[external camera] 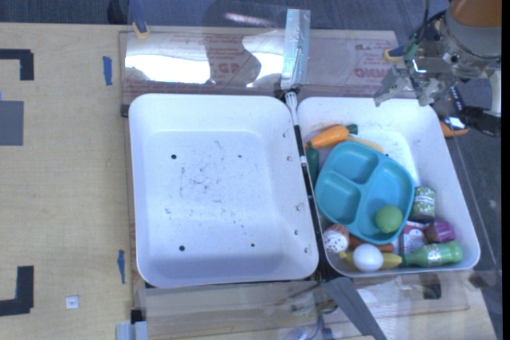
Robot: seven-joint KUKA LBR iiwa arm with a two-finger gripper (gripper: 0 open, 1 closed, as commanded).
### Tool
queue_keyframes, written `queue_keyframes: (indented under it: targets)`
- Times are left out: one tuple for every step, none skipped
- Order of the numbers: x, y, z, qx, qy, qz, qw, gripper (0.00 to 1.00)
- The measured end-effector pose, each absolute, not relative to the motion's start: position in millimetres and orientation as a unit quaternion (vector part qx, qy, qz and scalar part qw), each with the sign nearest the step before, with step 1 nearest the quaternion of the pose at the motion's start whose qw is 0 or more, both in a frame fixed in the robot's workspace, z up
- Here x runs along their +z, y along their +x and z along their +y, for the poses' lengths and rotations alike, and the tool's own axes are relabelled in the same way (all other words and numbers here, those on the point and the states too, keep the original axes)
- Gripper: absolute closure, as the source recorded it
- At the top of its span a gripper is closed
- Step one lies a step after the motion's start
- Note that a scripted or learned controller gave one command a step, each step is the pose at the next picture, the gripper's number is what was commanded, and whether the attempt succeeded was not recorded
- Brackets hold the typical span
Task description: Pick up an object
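A: How far along is the pick?

B: Barely begun, I'd judge. Take the right bin (pixel 458 195) as the landmark: the arm (pixel 478 0) hangs beyond its far corner.

A: And the pincer (pixel 408 85)?

B: Just outside that far rim, nothing in it; its spread I cannot tell.

A: The things?

B: All inside: blue tray (pixel 364 191), carrot (pixel 329 135), white egg (pixel 368 257).

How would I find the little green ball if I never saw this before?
Look in the right white bin, the one crowded with toys. A blue divided plate lies tilted in its middle. The green ball sits in that plate's lower right corner; it is the only round green thing, while the white egg lies below, off the plate.
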State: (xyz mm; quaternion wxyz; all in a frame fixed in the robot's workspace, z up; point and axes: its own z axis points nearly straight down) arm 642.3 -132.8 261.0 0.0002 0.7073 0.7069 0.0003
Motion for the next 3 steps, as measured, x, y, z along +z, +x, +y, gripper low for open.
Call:
queue_keyframes:
  targets:
    - [135.0,570.4,-110.7,-0.0033,0.708,0.706,-0.004,0.0]
    - [91.3,637.8,-117.9,-0.0035,0.694,0.72,0.001,0.0]
    - [124.9,545.6,-124.4,0.0002,0.627,0.779,0.005,0.0]
